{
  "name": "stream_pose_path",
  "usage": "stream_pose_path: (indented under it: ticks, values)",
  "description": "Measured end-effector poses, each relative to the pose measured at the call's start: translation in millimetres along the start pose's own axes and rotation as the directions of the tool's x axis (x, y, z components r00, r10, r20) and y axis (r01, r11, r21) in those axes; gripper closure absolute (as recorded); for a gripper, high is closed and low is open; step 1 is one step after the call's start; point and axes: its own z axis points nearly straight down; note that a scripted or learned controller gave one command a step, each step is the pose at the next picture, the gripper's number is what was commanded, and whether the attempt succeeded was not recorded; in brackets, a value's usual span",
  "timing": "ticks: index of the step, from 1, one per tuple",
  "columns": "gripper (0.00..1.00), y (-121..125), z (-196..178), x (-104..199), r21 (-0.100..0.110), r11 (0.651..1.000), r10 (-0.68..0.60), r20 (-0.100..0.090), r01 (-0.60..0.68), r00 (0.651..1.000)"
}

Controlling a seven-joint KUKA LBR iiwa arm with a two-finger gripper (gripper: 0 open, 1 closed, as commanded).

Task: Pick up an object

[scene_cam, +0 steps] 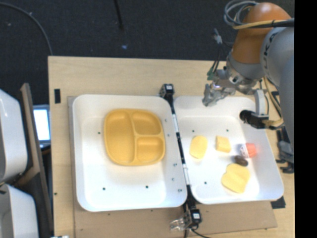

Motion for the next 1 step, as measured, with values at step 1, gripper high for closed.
stream_pose_path:
  ticks: [1]
  values:
    - [1.0, 11.4, -9.2, 55.1, 0.0, 1.0, -0.001, -0.001, 0.001, 1.0]
